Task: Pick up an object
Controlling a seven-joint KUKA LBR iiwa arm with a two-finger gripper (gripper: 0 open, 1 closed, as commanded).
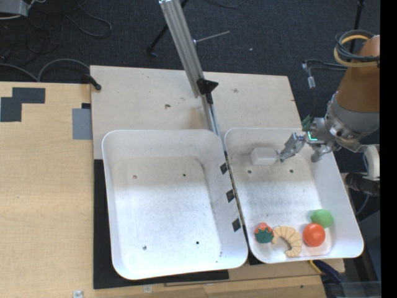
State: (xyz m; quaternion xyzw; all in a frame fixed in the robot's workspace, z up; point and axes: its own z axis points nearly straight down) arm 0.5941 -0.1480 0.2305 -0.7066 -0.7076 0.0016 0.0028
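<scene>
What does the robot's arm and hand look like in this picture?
The arm is grey with a broad orange band above the wrist. A small green light glows at the wrist. The hand is grey metal, with two thin fingers.

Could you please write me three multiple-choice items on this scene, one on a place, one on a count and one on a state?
1. Where do the toy foods lie?
A. near end of the right bin
B. middle of the left bin
C. on the bench

2. How many round orange-red items are among them?
A. three
B. one
C. none

3. Where is the gripper?
A. over the right bin's far end
B. over the left bin
C. pressed on the croissant

Answers:
1 A: the croissant, orange ball, green piece and small strawberry-like toy cluster in the right bin.
2 B: only that ball.
3 A: the gripper is near a pale block.
</scene>
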